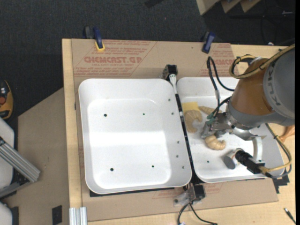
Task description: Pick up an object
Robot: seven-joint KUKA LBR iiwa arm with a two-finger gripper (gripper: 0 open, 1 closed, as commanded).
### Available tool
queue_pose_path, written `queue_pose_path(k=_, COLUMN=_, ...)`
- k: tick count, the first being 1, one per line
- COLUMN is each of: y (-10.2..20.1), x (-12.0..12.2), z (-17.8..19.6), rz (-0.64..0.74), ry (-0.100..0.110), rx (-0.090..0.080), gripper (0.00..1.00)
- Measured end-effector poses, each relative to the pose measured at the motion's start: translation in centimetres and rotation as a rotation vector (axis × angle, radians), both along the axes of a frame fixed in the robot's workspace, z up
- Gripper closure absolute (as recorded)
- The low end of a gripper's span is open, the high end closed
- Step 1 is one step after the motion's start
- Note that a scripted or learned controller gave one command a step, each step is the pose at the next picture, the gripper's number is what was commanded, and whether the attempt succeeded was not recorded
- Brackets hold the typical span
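Note:
The right bin [206, 170] holds several small things. A pale yellow block [189, 107] lies by its left wall, with a beige lump [192, 116] just below it and a tan piece [206, 110] to its right. A tan, croissant-shaped object [215, 143] lies near the bin's middle. A small grey piece [228, 161] rests toward the front. My gripper [209, 128] is low in this bin, just above the croissant-shaped object and right of the beige lump. The arm's orange wrist [251, 95] covers the bin's right part.
The left bin [89, 125] stands beside the right one, their walls touching along the middle. Both rest on a brown board [122, 55] held by blue clamps [98, 36] at the back. Cables run across the right bin's far side.

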State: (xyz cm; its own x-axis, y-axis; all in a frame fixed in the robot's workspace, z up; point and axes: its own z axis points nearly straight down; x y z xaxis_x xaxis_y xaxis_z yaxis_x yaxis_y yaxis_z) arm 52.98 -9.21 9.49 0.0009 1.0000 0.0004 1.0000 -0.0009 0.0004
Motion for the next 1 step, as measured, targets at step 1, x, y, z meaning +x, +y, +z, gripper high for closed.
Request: queue_pose_path(k=1, y=3.2, x=10.68, z=9.72, rz=0.009, ry=-0.019, rx=-0.002, gripper=1.0)
